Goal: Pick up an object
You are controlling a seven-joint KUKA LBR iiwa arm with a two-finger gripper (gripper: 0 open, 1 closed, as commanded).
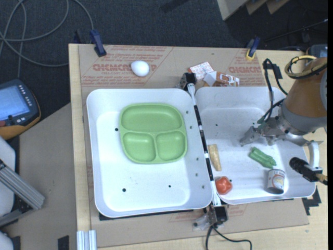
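Observation:
The right white bin (pixel 229 100) holds several small things. A green pepper-like piece (pixel 262 157) lies right of centre, a small can (pixel 276 181) stands near the front right corner, a red tomato (pixel 223 185) sits at the front left, and a tan stick (pixel 214 158) lies along the left wall. My gripper (pixel 248 137) is low over the bin's bare floor, just up and left of the green piece, with nothing seen in it. The grey wrist and orange band (pixel 306 98) reach in from the right.
The left white bin (pixel 104 139) holds a green divided plate (pixel 154 133). Behind the bins, on the cardboard, lie a white egg (pixel 139 67) and some small packets (pixel 210 75). Blue clamps (pixel 97 42) grip the board's back edge. A black part (pixel 304 167) juts over the right bin's right rim.

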